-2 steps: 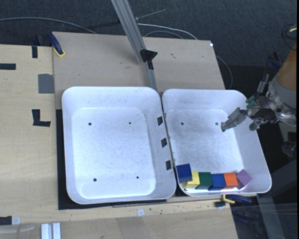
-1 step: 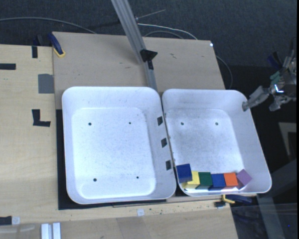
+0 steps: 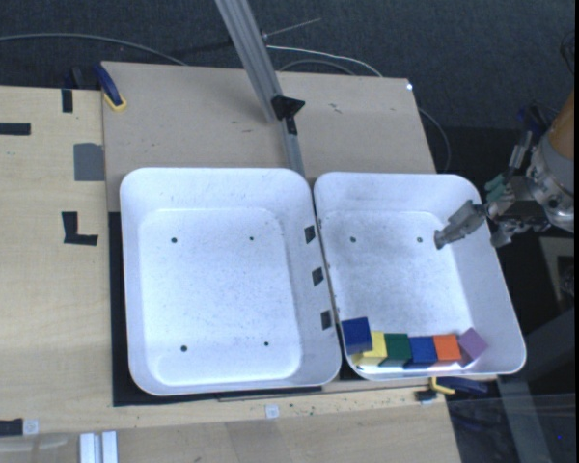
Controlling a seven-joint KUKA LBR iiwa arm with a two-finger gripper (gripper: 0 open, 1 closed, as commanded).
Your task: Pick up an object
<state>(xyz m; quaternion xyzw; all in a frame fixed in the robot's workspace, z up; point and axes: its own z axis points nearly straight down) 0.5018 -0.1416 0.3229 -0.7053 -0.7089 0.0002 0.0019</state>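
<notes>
Camera view: hovering at the right edge of the frame, over the right rim of the right bin (image 3: pixel 482 258), the hand (image 3: pixel 484 218) with fingers spread apart and nothing between them. Lying well below it, at lower right of the frame, a row of blocks crowding the bin's bottom wall: blue block (image 3: pixel 356 334) sitting slightly above the line, yellow block (image 3: pixel 372 351), green block (image 3: pixel 397 346), a second blue one (image 3: pixel 423 349), orange block (image 3: pixel 447 347), purple block (image 3: pixel 472 342) at the right end. Sitting at frame centre-left, the left bin (image 3: pixel 212 186).

Risking, by judgement, a failed grasp: blocks touching side by side, leaving fingers little gap to slip into, likely pushing neighbours or pinching two at once. Risking also a finger striking the sloped wall, the row hugging it so closely. Looking easiest, the blue block at the left end, standing a little proud of the rest, or the purple one at the corner.

Offering open room: the wide bare floor in the upper part of the right bin, giving free descent before sliding toward the row. Crossing the upper frame, a metal pole (image 3: pixel 246 37), well clear of the hand.
</notes>
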